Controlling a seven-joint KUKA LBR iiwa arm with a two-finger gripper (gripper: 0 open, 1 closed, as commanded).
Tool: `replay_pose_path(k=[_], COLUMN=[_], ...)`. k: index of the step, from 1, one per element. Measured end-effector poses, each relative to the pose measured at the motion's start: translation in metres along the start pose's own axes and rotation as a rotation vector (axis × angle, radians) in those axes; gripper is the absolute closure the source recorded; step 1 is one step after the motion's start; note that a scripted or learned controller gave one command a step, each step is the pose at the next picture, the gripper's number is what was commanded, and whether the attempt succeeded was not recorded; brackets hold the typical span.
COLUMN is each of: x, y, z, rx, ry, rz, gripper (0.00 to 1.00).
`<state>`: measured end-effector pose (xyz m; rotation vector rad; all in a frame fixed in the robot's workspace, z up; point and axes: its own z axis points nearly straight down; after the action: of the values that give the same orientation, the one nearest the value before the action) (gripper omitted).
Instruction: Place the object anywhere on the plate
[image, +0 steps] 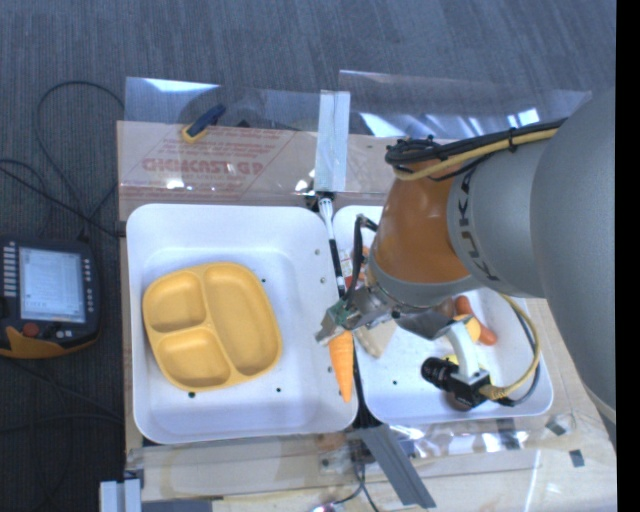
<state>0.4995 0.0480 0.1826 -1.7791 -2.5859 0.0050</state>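
Camera view: we see the gripper (345, 322) over the wall between the bins, a carrot (342, 365) hanging just below it. We cannot tell the jaws' state. The plate (208, 325), well to their left, bears nothing, so placing remains.

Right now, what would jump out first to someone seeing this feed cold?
The big grey arm with its orange band fills the right side, reaching down over the right bin. Next, the yellow divided plate sits in the left bin, with nothing on it. An orange carrot hangs at the divide between the bins, just below the hand.
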Motion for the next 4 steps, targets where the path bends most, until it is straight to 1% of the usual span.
replay_pose_path(k=[1,2,4], x=[0.0407,0.0391,0.0391], y=[0.0421,0.0409,0.0408], z=[-0.0713,-0.0693,-0.0692], rx=[-0.007,-0.002,-0.002], ry=[-0.002,-0.003,-0.003], rz=[-0.046,-0.043,-0.043], gripper=[1.0,0.0,0.0])
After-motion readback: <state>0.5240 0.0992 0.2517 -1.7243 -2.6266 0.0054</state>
